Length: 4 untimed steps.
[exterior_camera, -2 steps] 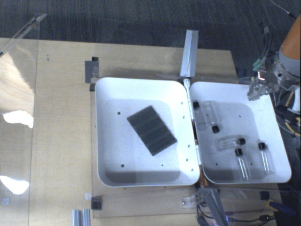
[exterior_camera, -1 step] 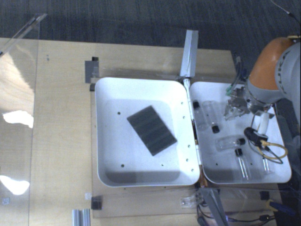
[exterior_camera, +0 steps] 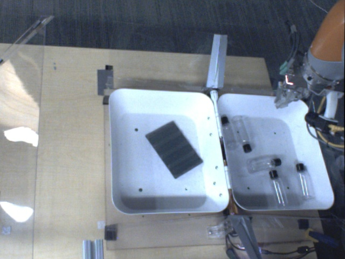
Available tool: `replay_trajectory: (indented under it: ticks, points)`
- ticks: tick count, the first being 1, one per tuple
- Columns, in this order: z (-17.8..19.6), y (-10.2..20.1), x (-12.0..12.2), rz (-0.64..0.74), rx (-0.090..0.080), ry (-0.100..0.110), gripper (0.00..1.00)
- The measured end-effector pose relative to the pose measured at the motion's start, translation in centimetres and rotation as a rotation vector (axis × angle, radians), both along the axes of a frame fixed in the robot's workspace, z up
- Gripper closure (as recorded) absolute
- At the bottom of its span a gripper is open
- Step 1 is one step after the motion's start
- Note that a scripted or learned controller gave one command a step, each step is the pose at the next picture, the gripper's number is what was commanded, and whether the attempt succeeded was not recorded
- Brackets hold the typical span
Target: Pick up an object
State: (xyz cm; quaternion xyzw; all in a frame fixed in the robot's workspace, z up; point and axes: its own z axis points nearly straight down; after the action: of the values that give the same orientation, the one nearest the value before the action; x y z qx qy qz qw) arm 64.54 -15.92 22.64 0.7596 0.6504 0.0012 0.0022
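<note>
White plastic forms both shallow bins. A dark ribbed rectangular pad (exterior_camera: 174,149) lies tilted on the floor of the left bin (exterior_camera: 121,161). Several clear vials with black caps (exterior_camera: 265,164) lie scattered in the right bin (exterior_camera: 318,169). Above that bin's far right corner hangs the gripper (exterior_camera: 285,95), its finger spread impossible to tell

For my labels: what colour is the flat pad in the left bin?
Dark grey with fine stripes, camera view.
</note>
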Motion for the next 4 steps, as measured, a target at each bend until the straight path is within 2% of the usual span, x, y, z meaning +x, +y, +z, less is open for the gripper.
replay_trajectory:
  ticks: [1,2,3,4]
  points:
    - [-13.0,2.1,2.4,0.035,0.001,0.003,1.0]
    - [1.6,4.4,-0.4,0.226,-0.001,-0.001,1.0]
    - [-13.1,5.5,1.3,0.265,0.0,-0.001,1.0]
    - [2.8,4.0,2.6,0.304,-0.002,-0.003,1.0]
